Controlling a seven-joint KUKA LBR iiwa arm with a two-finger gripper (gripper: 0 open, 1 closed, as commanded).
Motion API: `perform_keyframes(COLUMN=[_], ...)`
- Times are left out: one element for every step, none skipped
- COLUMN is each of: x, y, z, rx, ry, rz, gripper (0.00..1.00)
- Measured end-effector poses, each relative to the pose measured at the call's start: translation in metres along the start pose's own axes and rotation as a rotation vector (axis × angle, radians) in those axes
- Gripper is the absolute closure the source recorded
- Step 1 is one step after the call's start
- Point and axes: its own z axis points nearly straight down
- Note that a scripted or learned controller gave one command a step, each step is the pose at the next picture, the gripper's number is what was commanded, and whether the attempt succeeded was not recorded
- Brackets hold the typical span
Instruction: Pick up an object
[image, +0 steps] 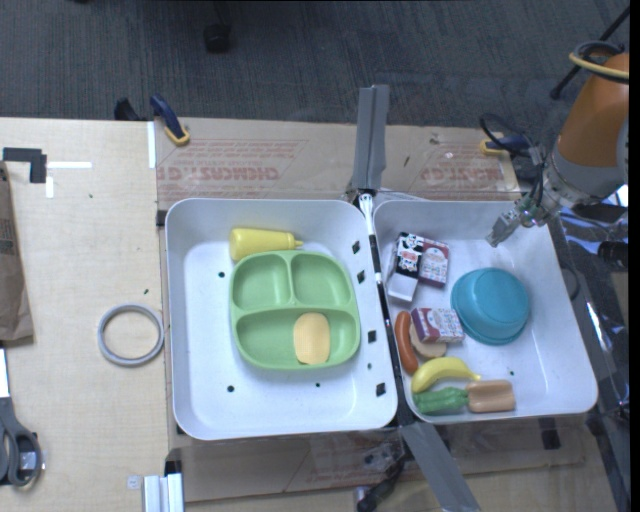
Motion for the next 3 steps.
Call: perform_keyframes(x=[0.000, 0.046, 0.025], y=[0.000, 0.007, 0.013], z=[0.000, 0.012, 0.047], rx=[0.000, 0.001, 0.002], ry=[0.000, 0.003, 0.003], rz=[0.000, -0.112, -0.298], gripper=[0.00, 0.00, 0.00])
